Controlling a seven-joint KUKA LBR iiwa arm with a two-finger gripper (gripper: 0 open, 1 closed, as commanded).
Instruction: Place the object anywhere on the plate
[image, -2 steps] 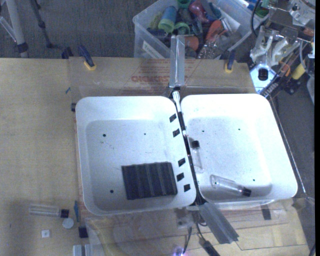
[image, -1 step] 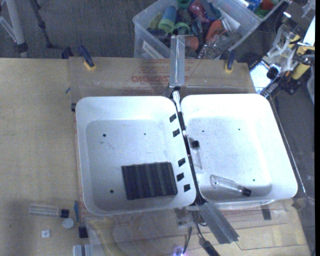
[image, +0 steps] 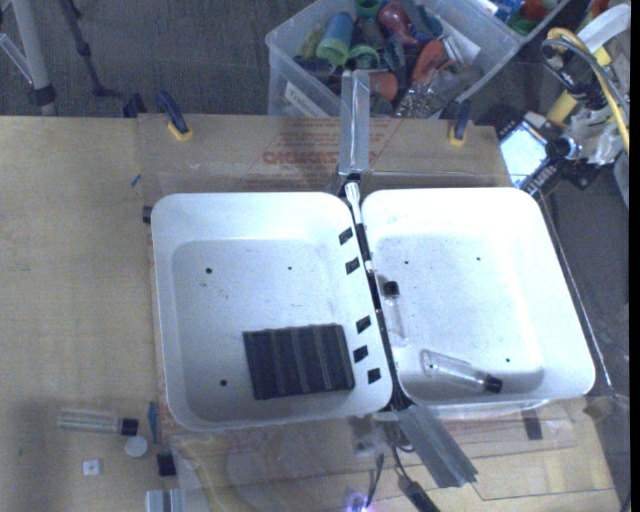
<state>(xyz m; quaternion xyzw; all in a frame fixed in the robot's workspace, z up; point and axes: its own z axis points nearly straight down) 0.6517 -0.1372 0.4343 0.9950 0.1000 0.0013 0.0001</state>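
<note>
A dark, ribbed rectangular plate (image: 298, 361) lies flat on the floor of the left bin (image: 200, 230), near its front edge. In the right bin (image: 520, 240) a clear plastic tube with a black cap (image: 458, 371) lies on its side near the front, cap end pointing right. A second clear tube with a black cap (image: 390, 303) rests along the right bin's left wall, close to the divider. Nothing touches the plate or either tube.
A metal bar (image: 354, 120) stands behind the seam between the bins. A clear tub of mixed colourful items (image: 400, 45) sits at the back. Cables and equipment (image: 580, 70) crowd the top right. Small loose parts (image: 125, 430) lie on the bench at front left.
</note>
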